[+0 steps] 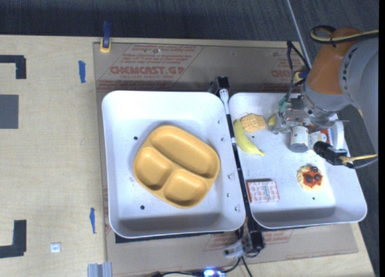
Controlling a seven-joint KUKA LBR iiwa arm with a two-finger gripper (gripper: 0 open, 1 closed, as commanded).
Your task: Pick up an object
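Bench notes, looking down at a slant. Two white bins side by side on a brown board.

Left bin (120,149): one yellow sectioned tray (175,164), three compartments, lying a bit askew near the middle.

Right bin (343,203): this is where I am working. A banana (245,139) lies along the bin's left wall, curved, tip pointing toward the near side. Just beside its upper end, touching or nearly so, sits a yellow corn-like piece (253,122). Toward the near left corner, a small flat card with red print (262,191) lies on the floor of the bin. Right of that, well apart from the banana, a small round yellow piece with red and dark spots on top (311,177).

My arm comes in from the right, orange band (328,68) above the wrist. My pincer (296,130) hangs over the far half of the right bin, to the right of the corn-like piece. Below the wrist I see a grey cylindrical part; whether it is my own hardware or an object, I cannot make out. The fingers are lost in the clutter of metal and cables, so I cannot tell if they are spread or closed, nor if anything is between them.

A red, white and blue item (334,134) peeks out at my arm's near side, mostly hidden.
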